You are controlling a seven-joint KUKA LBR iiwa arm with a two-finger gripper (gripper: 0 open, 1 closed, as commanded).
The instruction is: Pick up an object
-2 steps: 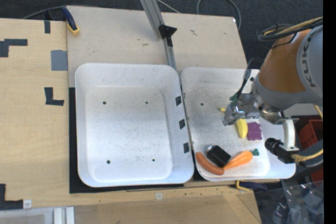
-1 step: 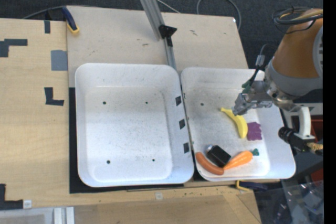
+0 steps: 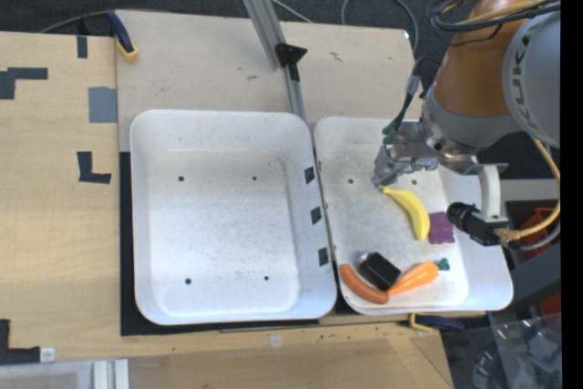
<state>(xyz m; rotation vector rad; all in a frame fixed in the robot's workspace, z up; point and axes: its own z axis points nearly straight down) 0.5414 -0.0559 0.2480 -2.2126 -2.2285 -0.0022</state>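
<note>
The arm [image 3: 492, 59] comes in from the right, its orange band up near the top corner, and bends down over the right bin [image 3: 351, 146]. The end effector [image 3: 393, 170] hangs low over the middle of that bin, just above the upper tip of the banana [image 3: 410, 209]. Whether its tips are spread or pressed together I cannot tell from here; nothing shows between them.

The banana lies on the bin floor, slanting down and to the right from under the end effector. Just beside its lower end sits a small purple piece [image 3: 441, 229]. Nearer the front edge of the same bin are three more things close together: a sausage [image 3: 362, 285] at the left, a black block [image 3: 378, 269] touching it from above, and a carrot [image 3: 417, 276] with a green top angled up to the right.

The left bin [image 3: 219, 214] sits alongside, its rim against the right one. A slanted metal pole [image 3: 260, 0] crosses the bench [image 3: 55, 150] behind the bins, and a few grey and dark tape marks dot the wood at far left.
</note>
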